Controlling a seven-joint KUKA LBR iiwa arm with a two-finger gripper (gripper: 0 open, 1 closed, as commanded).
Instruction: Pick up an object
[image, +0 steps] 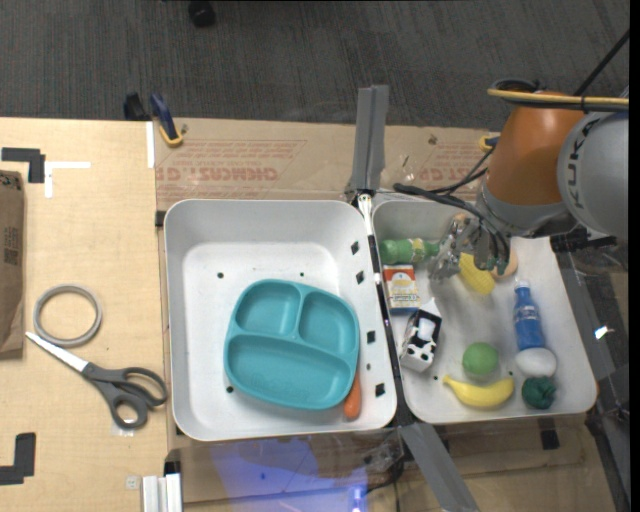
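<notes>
Two white bins sit side by side on the bench. In the right bin (560, 300), near its far end, the gripper (470, 255) hangs over a yellow object (478, 276); whether the fingers have closed on it cannot be told. Around it lie a green bottle (408, 248), a blue bottle (525, 317), a green ball (481, 359) and a banana (478, 390). A teal divided plate (292, 344) fills the left bin (190, 300).
</notes>
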